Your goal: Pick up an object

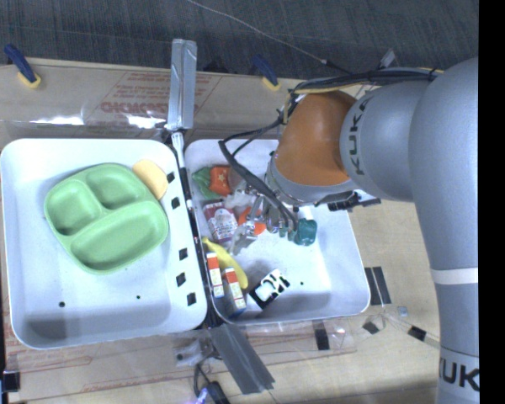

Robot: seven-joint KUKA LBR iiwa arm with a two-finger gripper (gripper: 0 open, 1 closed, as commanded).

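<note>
Meanwhile, the tool (265,221) sits low in the right bin (341,263) over the red packet (222,223); grip undeterminable; crowding neighbours risk a miss.

A green divided plate (108,217) lies in the left bin (25,310), with a yellow sponge (151,176) touching its upper right edge.

This place looks like a robotics lab, not a home. A big grey industrial arm (412,133) with an orange band reaches over the table (387,225). Two shallow white bins, the left bin (17,251) and the right bin (341,259), stand side by side on it. Blue clamps (21,64) hold the board, loose cables (244,141) hang near the arm, and the floor is dark carpet (84,11).
</note>
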